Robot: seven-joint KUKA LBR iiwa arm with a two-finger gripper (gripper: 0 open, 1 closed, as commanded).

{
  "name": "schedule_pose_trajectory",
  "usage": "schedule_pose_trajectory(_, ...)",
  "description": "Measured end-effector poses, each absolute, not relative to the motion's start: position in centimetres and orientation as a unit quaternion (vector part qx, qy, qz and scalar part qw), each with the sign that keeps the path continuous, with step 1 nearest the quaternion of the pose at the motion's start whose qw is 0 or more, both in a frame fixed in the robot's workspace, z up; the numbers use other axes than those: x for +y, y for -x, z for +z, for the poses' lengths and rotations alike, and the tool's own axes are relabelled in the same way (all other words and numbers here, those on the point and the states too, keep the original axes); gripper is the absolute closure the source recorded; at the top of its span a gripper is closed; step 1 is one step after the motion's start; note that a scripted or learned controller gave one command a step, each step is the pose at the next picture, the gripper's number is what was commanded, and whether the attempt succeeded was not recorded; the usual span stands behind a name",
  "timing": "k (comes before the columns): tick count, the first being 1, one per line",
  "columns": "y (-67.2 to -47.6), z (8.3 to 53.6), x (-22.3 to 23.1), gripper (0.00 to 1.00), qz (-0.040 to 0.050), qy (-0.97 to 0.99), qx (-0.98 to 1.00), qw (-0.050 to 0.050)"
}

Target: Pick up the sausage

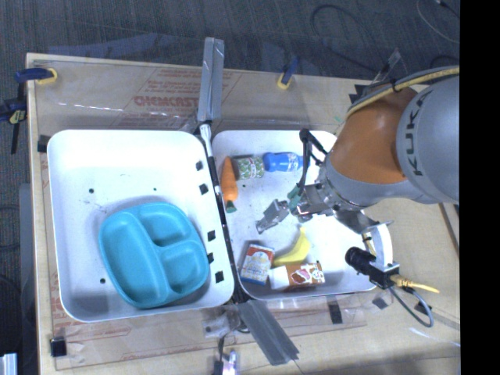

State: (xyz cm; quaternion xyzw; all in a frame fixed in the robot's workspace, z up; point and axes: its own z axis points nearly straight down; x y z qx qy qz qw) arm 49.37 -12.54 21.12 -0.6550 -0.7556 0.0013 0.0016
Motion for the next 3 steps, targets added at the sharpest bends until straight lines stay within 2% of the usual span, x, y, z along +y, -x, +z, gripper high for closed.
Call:
schedule_pose_trajectory(1, -47.7, 19.1, -7.1, 0.00, 0.0007, 0.607, -0.795, 0.001)
schedule_pose_trajectory(2, -52.7, 13.3, -8.6, 0.00, -0.0134, 0.570, -0.822, -0.007)
schedule_pose_trajectory(3, -59.1, 11.2, -9.4, 0.00, 0.0043, 0.518, -0.854, 0.050)
